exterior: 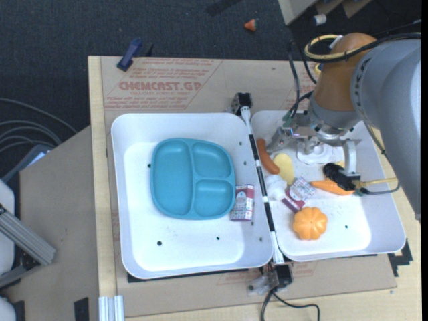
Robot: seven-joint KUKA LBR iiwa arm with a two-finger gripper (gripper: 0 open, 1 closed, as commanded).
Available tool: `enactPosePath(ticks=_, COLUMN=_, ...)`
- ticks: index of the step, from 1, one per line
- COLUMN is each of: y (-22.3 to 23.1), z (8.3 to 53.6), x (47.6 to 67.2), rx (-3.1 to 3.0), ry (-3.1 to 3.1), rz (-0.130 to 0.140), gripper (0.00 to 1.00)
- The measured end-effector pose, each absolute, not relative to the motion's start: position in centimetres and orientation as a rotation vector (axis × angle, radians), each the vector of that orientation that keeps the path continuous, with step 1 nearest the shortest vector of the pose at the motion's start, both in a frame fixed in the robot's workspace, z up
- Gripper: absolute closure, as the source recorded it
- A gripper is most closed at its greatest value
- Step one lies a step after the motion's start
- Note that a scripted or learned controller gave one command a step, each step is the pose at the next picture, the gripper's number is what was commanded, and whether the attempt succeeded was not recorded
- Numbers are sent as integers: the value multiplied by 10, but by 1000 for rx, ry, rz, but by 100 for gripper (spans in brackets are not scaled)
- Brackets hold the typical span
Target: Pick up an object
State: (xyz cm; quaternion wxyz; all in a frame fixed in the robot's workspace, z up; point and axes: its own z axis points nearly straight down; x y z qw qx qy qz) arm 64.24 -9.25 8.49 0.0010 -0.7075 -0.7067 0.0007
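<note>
My gripper (314, 147) hangs low over the back of the right bin (374, 236), below the orange wrist band. Just left of it lie a red-orange sausage (267, 156) and a pale yellow piece (285, 168). A carrot (330, 187) lies right in front of the gripper, beside a black part of it. Further forward are a small crinkled packet (301, 189), a maroon piece (292, 203) and an orange pumpkin (309, 223). Nothing can be seen held in the gripper.
The left bin (134, 246) holds a teal divided plate (193, 178) and a small printed box (243, 202) against its right wall. The grey arm (394, 92) covers the right bin's back right corner. A yellow cable (381, 181) runs off to the right.
</note>
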Motion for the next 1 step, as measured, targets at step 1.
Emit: enactPosePath(ticks=1, y=-95, z=85, x=667, rx=-2220, ry=-2223, rz=-1, gripper=0)
